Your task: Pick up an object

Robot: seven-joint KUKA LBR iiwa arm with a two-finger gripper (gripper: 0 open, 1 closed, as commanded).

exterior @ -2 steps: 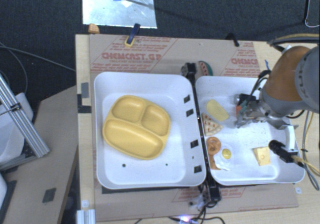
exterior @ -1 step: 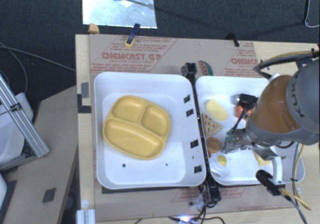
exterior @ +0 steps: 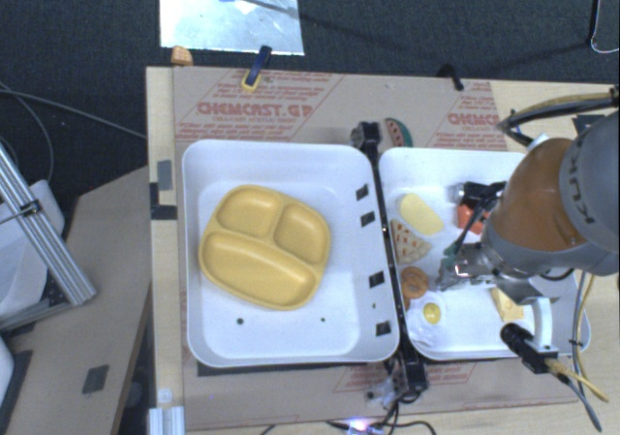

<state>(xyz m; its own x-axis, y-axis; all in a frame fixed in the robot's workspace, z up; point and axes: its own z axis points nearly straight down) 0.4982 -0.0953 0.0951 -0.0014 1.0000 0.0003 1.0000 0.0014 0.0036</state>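
The right bin point(exterior: 441, 164) holds several toy foods: a pale yellow oval piece point(exterior: 420, 213), a pizza slice point(exterior: 409, 248), a brown round cookie point(exterior: 415, 281), a fried egg point(exterior: 429, 312), a cheese wedge point(exterior: 506, 306) and a red-orange piece point(exterior: 468, 215) beside a black part point(exterior: 480, 193). My gripper point(exterior: 455, 264) hangs low over the middle of this bin, just right of the pizza slice and the cookie and above the egg. The arm's orange band point(exterior: 538, 205) covers the bin's right side.
The left bin point(exterior: 281, 157) holds a yellow divided tray point(exterior: 263, 245). A black divider point(exterior: 384, 249) runs between the bins. A watermelon-slice toy point(exterior: 398, 133) lies on the cardboard behind the bins. A yellow-and-blue tool point(exterior: 257, 68) lies near the back edge.
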